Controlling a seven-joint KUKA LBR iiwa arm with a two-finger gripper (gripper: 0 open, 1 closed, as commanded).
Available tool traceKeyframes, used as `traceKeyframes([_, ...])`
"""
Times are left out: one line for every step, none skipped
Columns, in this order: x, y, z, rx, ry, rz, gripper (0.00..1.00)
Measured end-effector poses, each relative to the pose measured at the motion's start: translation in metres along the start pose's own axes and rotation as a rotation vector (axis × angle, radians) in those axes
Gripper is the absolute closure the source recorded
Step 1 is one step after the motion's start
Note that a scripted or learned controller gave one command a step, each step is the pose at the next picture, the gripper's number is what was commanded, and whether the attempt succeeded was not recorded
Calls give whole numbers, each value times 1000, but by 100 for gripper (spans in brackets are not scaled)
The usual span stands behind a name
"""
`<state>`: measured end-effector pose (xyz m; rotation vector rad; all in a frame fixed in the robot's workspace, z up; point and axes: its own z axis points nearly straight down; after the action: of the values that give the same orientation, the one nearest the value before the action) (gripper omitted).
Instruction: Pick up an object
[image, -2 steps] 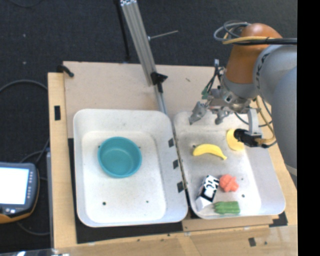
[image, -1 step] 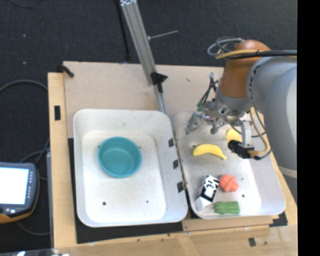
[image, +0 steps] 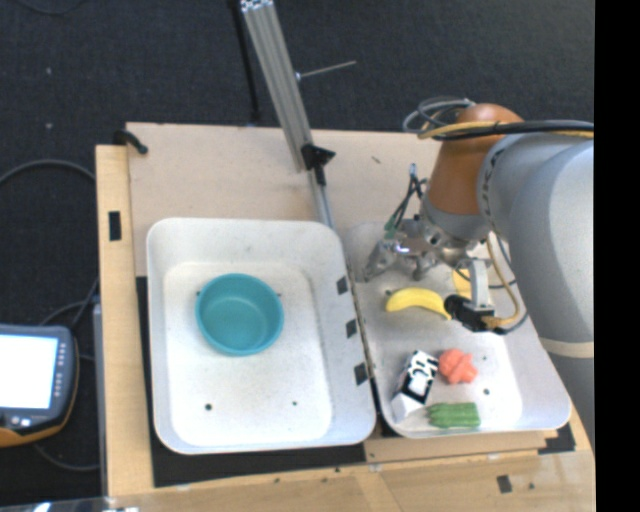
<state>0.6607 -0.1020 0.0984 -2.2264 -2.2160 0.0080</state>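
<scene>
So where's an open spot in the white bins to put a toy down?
The left bin has bare floor in front of and beside the blue bowl. The right bin is crowded: the banana, orange toy, black-and-white box and green piece sit close together, with the gripper above the banana.

A single fixed camera looks down at a slant from above the bench (image: 240, 170), far enough to frame both white bins (image: 175, 250); the arm (image: 540, 220) enters from three o'clock.
</scene>
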Motion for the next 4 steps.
traceKeyframes([-1, 2, -14, -8, 2, 4, 100])
traceKeyframes([2, -5, -74, -10, 4, 2, 100])
traceKeyframes([1, -3, -114, -9, 3, -2, 100])
traceKeyframes([57, 4, -130, -7, 5, -12, 100])
